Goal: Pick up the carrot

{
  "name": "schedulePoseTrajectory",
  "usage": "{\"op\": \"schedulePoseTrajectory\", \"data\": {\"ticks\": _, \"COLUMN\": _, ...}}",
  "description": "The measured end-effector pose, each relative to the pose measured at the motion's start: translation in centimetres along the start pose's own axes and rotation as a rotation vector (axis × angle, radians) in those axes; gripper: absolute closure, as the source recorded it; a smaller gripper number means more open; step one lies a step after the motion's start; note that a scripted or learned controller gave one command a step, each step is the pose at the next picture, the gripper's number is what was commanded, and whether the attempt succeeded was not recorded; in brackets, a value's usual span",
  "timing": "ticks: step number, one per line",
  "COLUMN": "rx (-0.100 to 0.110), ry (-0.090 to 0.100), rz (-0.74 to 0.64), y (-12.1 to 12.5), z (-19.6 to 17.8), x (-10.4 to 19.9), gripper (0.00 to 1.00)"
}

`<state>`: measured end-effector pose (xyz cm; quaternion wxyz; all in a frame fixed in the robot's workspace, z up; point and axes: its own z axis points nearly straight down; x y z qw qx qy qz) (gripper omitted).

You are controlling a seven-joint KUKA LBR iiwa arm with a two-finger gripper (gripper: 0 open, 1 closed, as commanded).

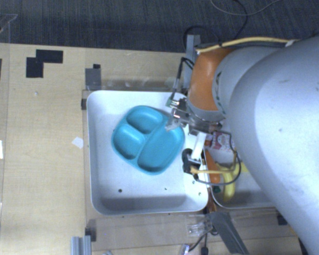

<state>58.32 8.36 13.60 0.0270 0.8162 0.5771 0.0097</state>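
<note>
An orange shape that looks like the carrot [214, 173] lies in the right bin [250, 200], mostly hidden under the arm. My gripper [174, 117] hangs over the right part of the left bin [143, 203], at the upper right rim of a blue divided plate [148, 138]. The gripper is to the left of the carrot and apart from it, and I see nothing held in it.
A yellow object [229, 187] lies beside the carrot in the right bin, and a red and white item [221, 141] sits just above them. The grey arm covers most of the right bin. The wall between the two bins [204, 193] runs close to the wrist.
</note>
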Motion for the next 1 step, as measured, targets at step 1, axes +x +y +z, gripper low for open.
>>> {"op": "schedulePoseTrajectory", "data": {"ticks": 1, "rx": -0.005, "ry": -0.003, "rz": 0.039, "y": -0.43, "z": 0.33, "x": -0.08, "gripper": 0.00}}
